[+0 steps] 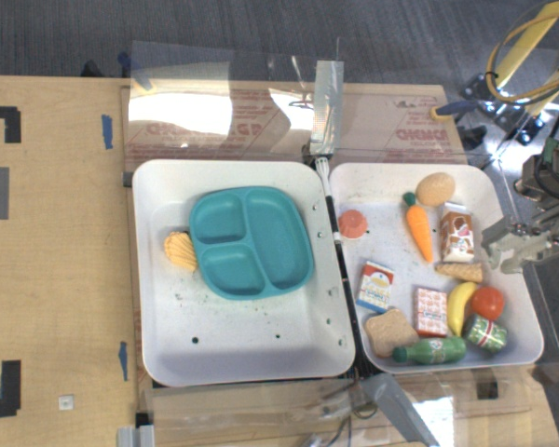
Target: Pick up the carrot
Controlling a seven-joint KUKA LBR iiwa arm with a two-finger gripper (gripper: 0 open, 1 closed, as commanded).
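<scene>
Two shallow white bins side by side on wooden surface.

Left bin: teal divided plate; yellow shell-shaped piece touching plate's left edge.

Right bin, contents:
- carrot, orange, green top toward far wall, tip toward near side; lying flat in upper middle of bin, just left of small brown-and-white carton, below beige roll, well right of red round piece. Narrow bare floor on left flank; carton close on right.
- blue-and-white box; pink box; bread slice; green bottle; banana; tomato; green can; cracker-like piece.

Claw: at right rim of right bin, well apart from carrot, nothing visibly held. Opening cannot be told from this angle.

Handling, judged: toy carrot, likely light, rigid, smooth plastic; tapered, so prone to slip toward thin end under squeeze. Best hold across thick upper third, just below green top, jaws closing across width. Risk: right-hand finger fouling carton. Not fragile.

Task status, judged: approach not yet made; carrot untouched on bin floor.
</scene>
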